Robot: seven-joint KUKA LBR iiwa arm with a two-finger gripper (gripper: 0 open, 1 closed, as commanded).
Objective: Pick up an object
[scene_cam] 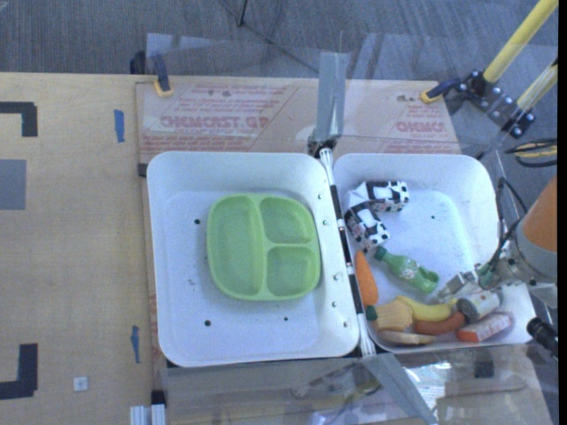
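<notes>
Bench (62, 264): light wood. Cardboard sheet (266, 118) at 12 o'clock; two white bins abutting, left bin (177, 326) central, right bin (469, 175) at 3 o'clock.

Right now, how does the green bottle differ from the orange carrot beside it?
The green bottle lies slantwise, out in the right bin; the orange carrot lies lengthwise by the bin's left wall. The bottle is green with a pale label; the carrot is plain orange. Both lie flat, untouched, in that right bin.
</notes>
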